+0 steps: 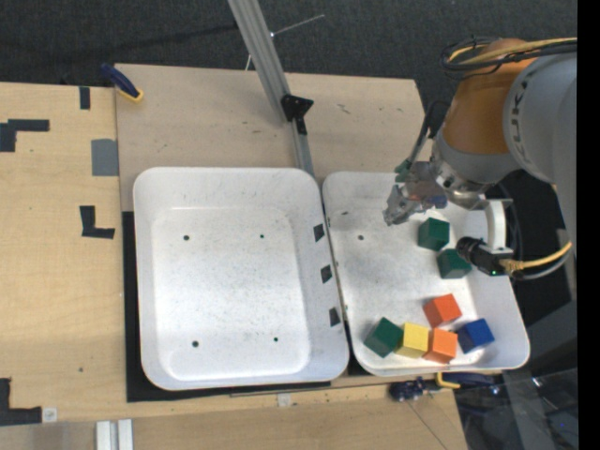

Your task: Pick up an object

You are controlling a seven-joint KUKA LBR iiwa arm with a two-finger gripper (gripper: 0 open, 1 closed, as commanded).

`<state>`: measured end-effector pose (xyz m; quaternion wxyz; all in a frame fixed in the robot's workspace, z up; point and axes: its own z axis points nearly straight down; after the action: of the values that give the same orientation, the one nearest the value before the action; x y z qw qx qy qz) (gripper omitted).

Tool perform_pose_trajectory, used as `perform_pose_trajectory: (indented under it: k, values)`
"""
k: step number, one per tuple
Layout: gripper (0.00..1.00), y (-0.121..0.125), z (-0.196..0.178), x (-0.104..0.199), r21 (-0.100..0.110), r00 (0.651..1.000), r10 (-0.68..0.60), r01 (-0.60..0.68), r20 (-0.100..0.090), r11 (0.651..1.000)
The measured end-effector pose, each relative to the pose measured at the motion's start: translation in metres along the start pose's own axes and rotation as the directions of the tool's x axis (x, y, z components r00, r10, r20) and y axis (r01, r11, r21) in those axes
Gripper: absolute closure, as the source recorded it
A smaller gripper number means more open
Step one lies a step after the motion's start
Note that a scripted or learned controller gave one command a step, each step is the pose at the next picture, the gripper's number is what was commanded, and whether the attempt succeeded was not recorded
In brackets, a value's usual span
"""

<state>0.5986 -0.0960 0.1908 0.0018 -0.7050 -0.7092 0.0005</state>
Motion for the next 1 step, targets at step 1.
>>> perform_pose_trajectory:
  k: [1]
  values:
    - [1.00, -0.0151, -0.0161, 0.0547, -0.002, 1.000, -0.001, 0.001, -0.001, 1.000]
